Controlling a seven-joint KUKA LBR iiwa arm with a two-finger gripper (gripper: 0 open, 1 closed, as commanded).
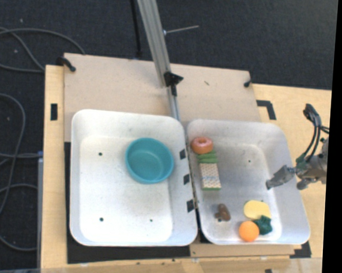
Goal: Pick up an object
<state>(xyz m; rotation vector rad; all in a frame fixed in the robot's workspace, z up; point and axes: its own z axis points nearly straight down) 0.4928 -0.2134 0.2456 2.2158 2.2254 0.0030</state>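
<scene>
- Worktop (134,84): pale wood w/ a flat tan board on top, dark floor and cables around it.
- Two shallow white bins, rounded corners, speckled matte bases, side by side.
- Left bin (91,215): holds one teal bowl (150,160), round, smooth plastic look, in its far-right part.
- Right bin (285,151): holds several small objs.
- Along its left wall, far to near: orange-pink ring (202,145), doughnut shape; just beside it a green ribbed piece (207,159); then a tan rectangular block (211,176), dotted texture, sponge-like.
- Small brown lump (222,212) nearer, apart from the block; shape hard to make out.
- Near-right corner cluster: yellow rounded piece (256,210), orange ball (248,230), dark green bit (264,225), all touching or nearly so; green bit too small to identify.
- Tool (278,178): grey, at the right bin's right wall, arm cut off at right edge; can't tell if fingers spread or closed. Nothing seen in it.
- Slanted metal rail (157,37) runs from far edge down to the bins' seam.
</scene>
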